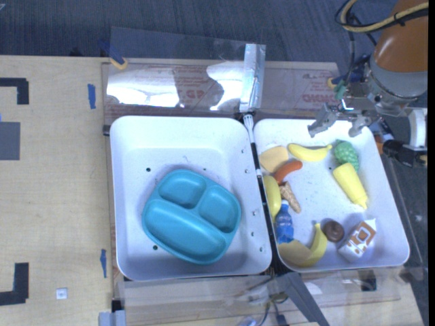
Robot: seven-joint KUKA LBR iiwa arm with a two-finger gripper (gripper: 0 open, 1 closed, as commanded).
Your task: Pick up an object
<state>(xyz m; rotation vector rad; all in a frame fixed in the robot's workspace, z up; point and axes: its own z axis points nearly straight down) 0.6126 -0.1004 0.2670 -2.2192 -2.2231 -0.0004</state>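
Note:
My gripper (pixel 340 125) hangs over the back edge of the right bin (pixel 393 202), its two fingers spread apart and open with nothing between them. Just below it in the bin lie a yellow banana (pixel 309 153) and a green leafy toy (pixel 344 152). A yellow corn-like piece (pixel 351 183) lies in front of those. Further left are an orange-yellow wedge (pixel 274 158) and a red-orange carrot (pixel 289 169). Near the front sit a blue bottle (pixel 283 225), a second banana (pixel 307 250), a brown round piece (pixel 332 230) and a small white box (pixel 360 238).
The left bin (pixel 129 141) holds a blue divided plate (pixel 192 214). A shiny clear panel (pixel 183 80) stands behind the bins. The grey arm with its orange band (pixel 401 39) and its cables rise at the upper right. Wooden bench (pixel 47 182) lies to the left.

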